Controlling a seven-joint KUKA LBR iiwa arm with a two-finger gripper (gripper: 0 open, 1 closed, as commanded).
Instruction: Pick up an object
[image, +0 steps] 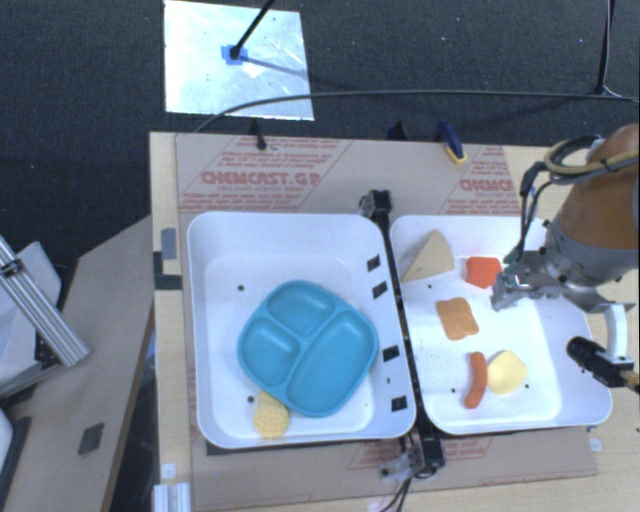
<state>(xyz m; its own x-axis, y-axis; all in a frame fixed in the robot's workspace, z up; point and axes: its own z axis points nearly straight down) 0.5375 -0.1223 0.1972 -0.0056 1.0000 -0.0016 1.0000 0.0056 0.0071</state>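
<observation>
you want to drop straight down on one piece and close across its narrow side, and the red block (483, 271) looks the easiest target, lying in the right bin (560, 408) just left of the gripper (503, 296), with the orange piece (457, 318) below-left of the gripper and the sausage (474, 379) further below it. the arm reaches in from the gripper's right, wrist bent down over the bin. whether the gripper is spread or closed, i cannot tell, and nothing visible sits in it.
</observation>
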